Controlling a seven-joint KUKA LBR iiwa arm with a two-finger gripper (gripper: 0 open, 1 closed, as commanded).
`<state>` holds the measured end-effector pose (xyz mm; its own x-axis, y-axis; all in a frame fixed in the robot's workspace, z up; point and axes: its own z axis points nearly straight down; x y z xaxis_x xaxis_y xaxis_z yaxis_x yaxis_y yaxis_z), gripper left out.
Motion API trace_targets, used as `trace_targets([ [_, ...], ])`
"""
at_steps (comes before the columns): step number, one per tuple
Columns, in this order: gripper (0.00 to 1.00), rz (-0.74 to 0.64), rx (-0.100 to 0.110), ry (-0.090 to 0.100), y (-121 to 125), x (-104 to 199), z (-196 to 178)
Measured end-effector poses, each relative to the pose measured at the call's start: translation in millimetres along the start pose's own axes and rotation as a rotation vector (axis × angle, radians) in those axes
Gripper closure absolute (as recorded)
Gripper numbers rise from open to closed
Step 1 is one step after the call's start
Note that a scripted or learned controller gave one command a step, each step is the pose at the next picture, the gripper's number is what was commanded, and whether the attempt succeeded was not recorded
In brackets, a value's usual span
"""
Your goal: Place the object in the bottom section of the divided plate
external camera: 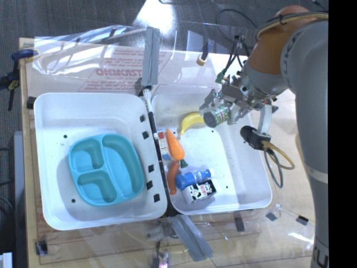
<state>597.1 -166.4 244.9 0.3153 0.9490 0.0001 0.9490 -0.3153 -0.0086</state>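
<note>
Two white bins sit side by side on the worktop. Nearest in the right bin (254, 166) lie a black-and-white carton (199, 191) and a blue bottle (191, 178), then a carrot (175, 145), and farther back a banana (191, 121). The divided plate (106, 168) waits in the left bin (47, 121). Beyond the banana, the hand (218, 116) grips a small can (217, 116), lifted over the right bin's far end. By my judgement the can is light, stiff and smooth, so it could slip; holding across its round middle suits it best.
</note>
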Motion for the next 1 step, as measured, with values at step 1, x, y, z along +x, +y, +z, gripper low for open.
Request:
trace_targets([
  [1,1.00,-0.370,-0.003,-0.002,-98.5,71.6,52.1],
])
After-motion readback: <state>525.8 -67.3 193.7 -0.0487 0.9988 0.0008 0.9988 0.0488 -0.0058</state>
